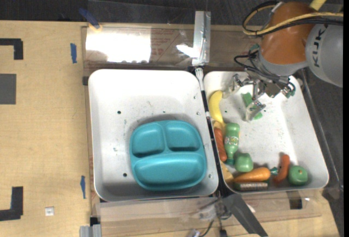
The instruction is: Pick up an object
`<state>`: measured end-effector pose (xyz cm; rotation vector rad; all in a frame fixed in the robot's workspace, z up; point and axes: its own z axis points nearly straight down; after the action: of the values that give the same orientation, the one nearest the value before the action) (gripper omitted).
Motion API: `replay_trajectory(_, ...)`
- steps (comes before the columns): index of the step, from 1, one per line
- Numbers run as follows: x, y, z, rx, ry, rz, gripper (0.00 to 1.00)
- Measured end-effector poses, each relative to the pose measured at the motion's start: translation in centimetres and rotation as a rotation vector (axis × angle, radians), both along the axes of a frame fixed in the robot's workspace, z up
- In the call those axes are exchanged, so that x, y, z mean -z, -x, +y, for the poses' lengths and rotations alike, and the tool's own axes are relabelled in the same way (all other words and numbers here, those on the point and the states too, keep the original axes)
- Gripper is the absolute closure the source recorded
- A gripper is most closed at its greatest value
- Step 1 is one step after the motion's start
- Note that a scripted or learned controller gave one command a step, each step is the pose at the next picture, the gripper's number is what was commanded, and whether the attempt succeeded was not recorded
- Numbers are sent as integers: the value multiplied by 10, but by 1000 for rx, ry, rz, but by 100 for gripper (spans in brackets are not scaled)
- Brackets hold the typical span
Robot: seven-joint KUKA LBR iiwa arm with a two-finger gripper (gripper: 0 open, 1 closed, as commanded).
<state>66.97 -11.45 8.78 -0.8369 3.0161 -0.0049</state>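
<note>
Item 1, nearest the camera: heap of toy food along the 6 o'clock edge of the right shallow white plastic bin (305,121), comprising an orange plastic carrot (254,175), a round green plastic fruit (298,175), a slim red-orange pepper-like piece (283,167) and a green lumpy vegetable (244,163); pieces touch or overlap

Item 2: column up the bin's 9 o'clock wall, comprising a green plastic bottle-shaped piece (232,138), a red-orange sausage-like piece (220,142) and a yellow plastic banana (216,105)

Item 3: two-finger gripper (254,111) at the bin's 12 o'clock end, pointing down; a small green thing appears among the fingers, but whether it is gripped, and how wide the claw stands, cannot be told

Item 4: teal three-compartment plastic plate (168,155), in the left shallow white plastic bin (109,94), toward 6 o'clock

Hazards, judged: any pinch on the small green thing looks slight, so it may slip on lifting; the banana lies just beside the fingers at 9 o'clock and may be nudged; crowded pieces at 6 o'clock could be caught two at once
</note>
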Motion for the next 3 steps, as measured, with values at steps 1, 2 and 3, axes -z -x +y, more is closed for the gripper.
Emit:
replay_trajectory(1,0,17,-18,-152,1,3,0)
replay_trajectory(2,-1,5,8,-315,5,-2,0)
replay_trajectory(3,-1,54,-8,-521,5,2,0)
